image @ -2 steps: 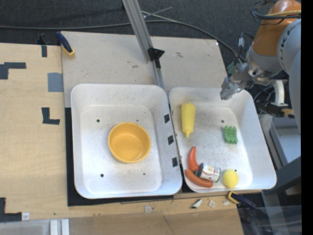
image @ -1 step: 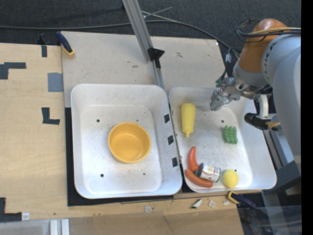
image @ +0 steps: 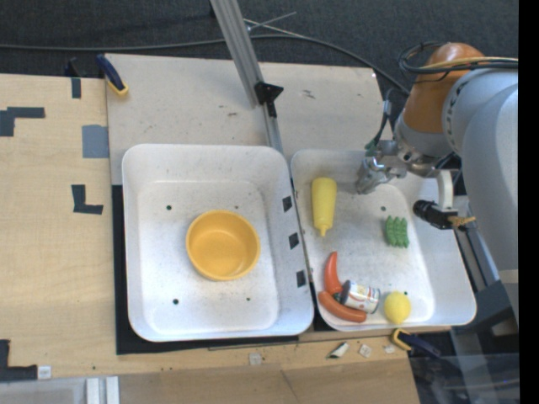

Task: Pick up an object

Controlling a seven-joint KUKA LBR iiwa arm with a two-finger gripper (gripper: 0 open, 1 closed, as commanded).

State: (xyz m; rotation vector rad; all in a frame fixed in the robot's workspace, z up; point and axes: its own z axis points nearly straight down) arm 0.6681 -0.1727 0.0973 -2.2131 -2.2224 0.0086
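Pincer sits at upper edge of right bin, just right of yellow bottle; can't tell its state. Green obj mid-right; yellow bowl in left bin.

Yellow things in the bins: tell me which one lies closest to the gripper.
The yellow squeeze bottle, lying near the right bin's upper left, is closest to the gripper. The lemon sits at that bin's bottom edge; the yellow bowl is in the left bin.
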